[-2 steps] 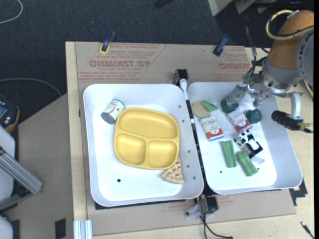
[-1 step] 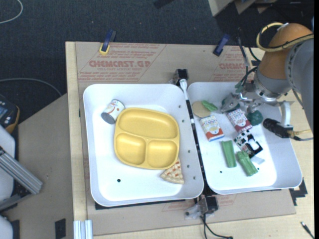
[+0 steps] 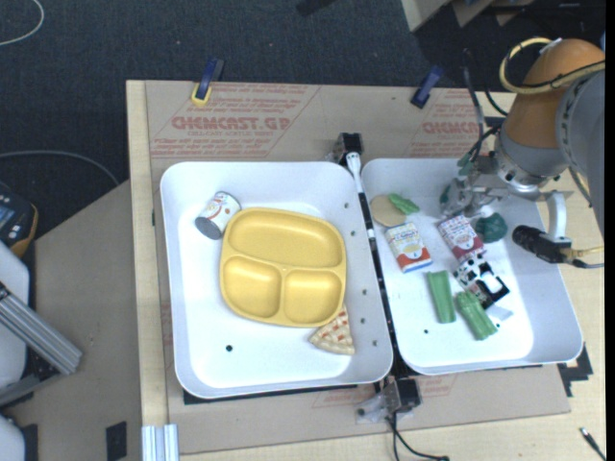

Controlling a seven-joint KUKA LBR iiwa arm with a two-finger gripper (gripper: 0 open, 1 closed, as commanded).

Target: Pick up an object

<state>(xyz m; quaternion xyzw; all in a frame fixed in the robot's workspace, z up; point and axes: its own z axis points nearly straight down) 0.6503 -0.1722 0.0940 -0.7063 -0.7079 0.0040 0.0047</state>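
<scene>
The gripper (image 3: 468, 192), its state impossible to tell, hangs over the far part of the right white bin (image 3: 548, 339) beside one small red-and-white printed packet (image 3: 458, 232), two green sticks (image 3: 456, 303) nearer, one yellow compartment tray (image 3: 283, 265) in the left white bin (image 3: 187, 286).

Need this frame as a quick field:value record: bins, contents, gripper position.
left bin: yellow divided tray, small can on its side, pizza slice toy
right bin: red-and-white carton, green sticks, black-and-white item, other small items
gripper: low over the right bin's far side, among the items
grasp: cannot tell
</scene>
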